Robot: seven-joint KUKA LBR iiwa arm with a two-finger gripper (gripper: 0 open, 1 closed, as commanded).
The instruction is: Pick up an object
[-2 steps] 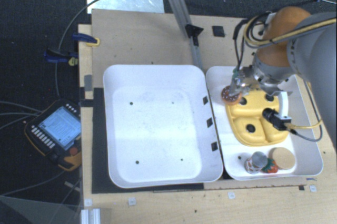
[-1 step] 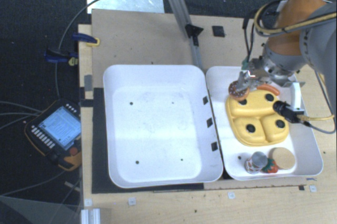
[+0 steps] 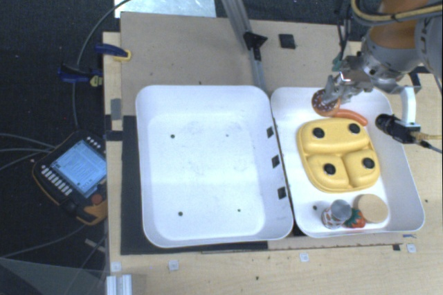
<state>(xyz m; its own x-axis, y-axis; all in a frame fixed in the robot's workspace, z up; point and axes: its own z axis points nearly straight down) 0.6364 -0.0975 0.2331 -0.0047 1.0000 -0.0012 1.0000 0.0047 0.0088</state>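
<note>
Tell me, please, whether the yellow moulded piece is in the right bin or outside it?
In: the yellow moulded piece lies flat within the right bin, inside its white rim.

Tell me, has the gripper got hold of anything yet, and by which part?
Cannot be told. The gripper is low over the small brown round object at the far edge of the right bin, but its fingertips are too blurred to show a hold.

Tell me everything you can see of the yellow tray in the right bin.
The yellow tray looks like moulded plastic, rounded, with three lobes, each with a dark spot at its centre. It lies flat in the middle of the right bin, slightly turned. An orange-red strip lies along its far edge, seemingly touching. A tan disc sits just beyond its near edge. The gripper hovers past the far edge, not touching it.
</note>
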